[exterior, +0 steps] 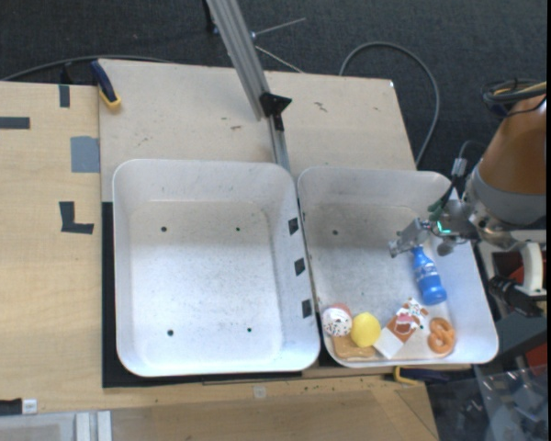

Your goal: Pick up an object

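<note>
My gripper (421,238) is over the right part of the right bin (367,180), coming in from the right under the orange-banded wrist. Directly below it is a blue bottle (429,278), with its cap end up against the gripper and its body pointing toward the bin's front. Whether the bottle is gripped or merely touched is not clear. Along the bin's front edge lie a speckled white ball (337,321), a yellow lemon (365,328), a red-and-white toy (408,319) and an orange ring-shaped piece (440,335).
The left bin (202,265) stands beside the right one, their rims meeting at a divider with black clips (299,266). A slanted metal pole (243,49) rises behind the bins. A small white block (387,342) lies by the lemon.
</note>
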You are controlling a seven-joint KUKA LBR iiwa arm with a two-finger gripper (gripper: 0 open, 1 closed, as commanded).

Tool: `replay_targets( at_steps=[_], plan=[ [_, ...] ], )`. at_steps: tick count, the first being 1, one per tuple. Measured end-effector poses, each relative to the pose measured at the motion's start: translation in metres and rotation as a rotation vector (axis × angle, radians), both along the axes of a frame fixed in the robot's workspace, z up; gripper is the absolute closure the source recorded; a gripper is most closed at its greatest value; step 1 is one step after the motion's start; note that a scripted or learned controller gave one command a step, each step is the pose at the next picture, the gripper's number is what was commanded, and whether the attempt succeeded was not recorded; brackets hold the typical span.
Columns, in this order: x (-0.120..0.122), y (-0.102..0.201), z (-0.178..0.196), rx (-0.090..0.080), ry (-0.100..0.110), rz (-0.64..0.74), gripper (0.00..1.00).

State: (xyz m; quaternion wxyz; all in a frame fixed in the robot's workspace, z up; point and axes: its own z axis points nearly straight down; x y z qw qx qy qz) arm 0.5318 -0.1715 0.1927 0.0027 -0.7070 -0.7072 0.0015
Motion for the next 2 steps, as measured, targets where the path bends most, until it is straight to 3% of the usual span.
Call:
replay_targets(
  at_steps=[1, 2],
  plan=[
    [0.001, 0.0, 0.002, -0.001, -0.004, 0.001, 0.0],
    [0.007, 0.003, -0.059, -0.001, 0.001, 0.001, 0.0]
  ],
)
